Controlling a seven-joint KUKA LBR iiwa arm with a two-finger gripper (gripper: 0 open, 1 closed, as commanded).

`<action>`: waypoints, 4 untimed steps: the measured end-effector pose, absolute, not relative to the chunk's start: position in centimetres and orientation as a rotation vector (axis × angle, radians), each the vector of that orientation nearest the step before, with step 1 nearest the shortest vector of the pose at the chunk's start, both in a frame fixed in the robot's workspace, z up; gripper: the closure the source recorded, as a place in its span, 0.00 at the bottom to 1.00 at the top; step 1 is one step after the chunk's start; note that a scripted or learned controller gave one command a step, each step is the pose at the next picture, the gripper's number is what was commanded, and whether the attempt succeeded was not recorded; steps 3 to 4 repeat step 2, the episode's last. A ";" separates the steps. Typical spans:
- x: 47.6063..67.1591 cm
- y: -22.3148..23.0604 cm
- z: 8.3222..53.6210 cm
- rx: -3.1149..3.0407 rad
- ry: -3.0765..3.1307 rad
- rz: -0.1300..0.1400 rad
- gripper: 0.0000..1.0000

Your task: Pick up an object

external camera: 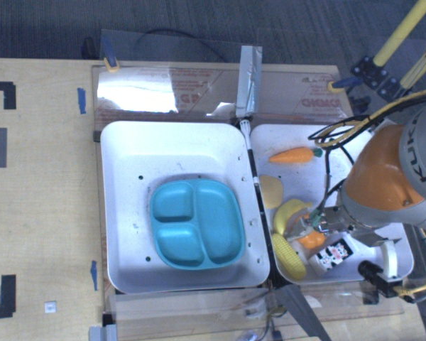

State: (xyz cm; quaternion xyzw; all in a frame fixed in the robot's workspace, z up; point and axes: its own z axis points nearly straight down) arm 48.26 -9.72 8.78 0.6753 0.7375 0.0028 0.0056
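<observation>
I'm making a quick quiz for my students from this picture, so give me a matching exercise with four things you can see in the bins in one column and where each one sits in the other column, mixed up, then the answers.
Things:
1. blue divided plate
2. carrot
3. corn cob
4. orange band of the arm

Places:
A. along the right bin's near left edge
B. in the middle of the left bin
C. above the right bin's right side
D. at the far end of the right bin

Pairs: 1-B, 2-D, 3-A, 4-C
</observation>
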 end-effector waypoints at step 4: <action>48.1 -1.8 19.7 2.108 2.325 0.010 1.00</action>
